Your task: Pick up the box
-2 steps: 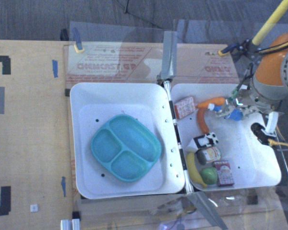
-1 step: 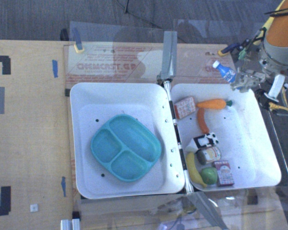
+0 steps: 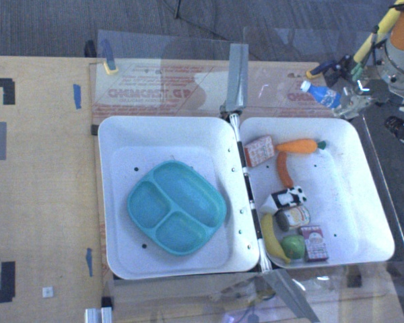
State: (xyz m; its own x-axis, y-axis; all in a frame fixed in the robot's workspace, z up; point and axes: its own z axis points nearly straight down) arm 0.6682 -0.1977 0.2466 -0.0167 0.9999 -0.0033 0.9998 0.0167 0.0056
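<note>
Two bins: I see a left bin (image 3: 114, 147) and a right bin (image 3: 363, 200) side by side on the bench.
Left bin: a teal divided plate (image 3: 176, 207) lies near its middle.
Box: the red box (image 3: 259, 151) lies in the right bin's far left corner, just beside the carrot (image 3: 297, 146).
Other box: a smaller red carton (image 3: 314, 243) sits near the right bin's near edge, beside a green fruit (image 3: 293, 247) and a banana (image 3: 272, 237).
Middle: a can (image 3: 293, 217) and a black-and-white toy (image 3: 288, 197).
Gripper: the gripper (image 3: 353, 103) hangs beyond the right bin's far right corner, well apart from the box.
Jaws: I cannot tell their state from here.
</note>
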